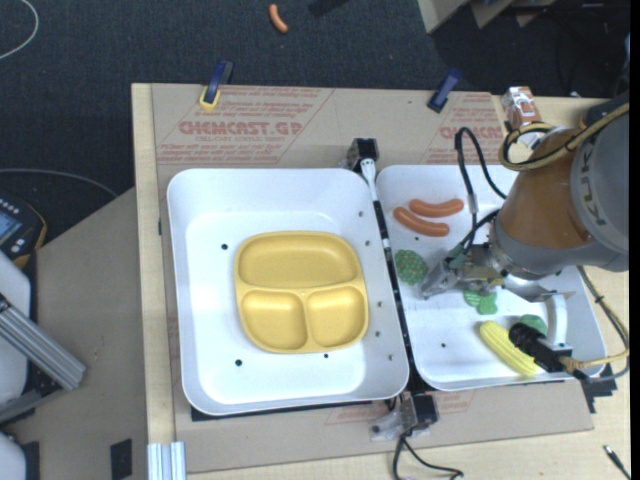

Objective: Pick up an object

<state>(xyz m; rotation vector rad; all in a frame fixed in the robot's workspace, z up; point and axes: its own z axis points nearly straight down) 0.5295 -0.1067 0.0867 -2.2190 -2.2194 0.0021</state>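
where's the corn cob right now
In the camera view the corn cob lies in the right bin, toward its near right corner, just below a small green piece.

You have dark carpet (pixel 120 28) across the top of the frame, a small orange object (pixel 278 18) lying on it at upper centre, and below it a pale board (pixel 300 118) printed with red lettering.

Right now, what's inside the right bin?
The right bin holds two sausages, a green piece, a corn cob and the gripper. Green bits peek from under the arm, which hides the bin's right part.
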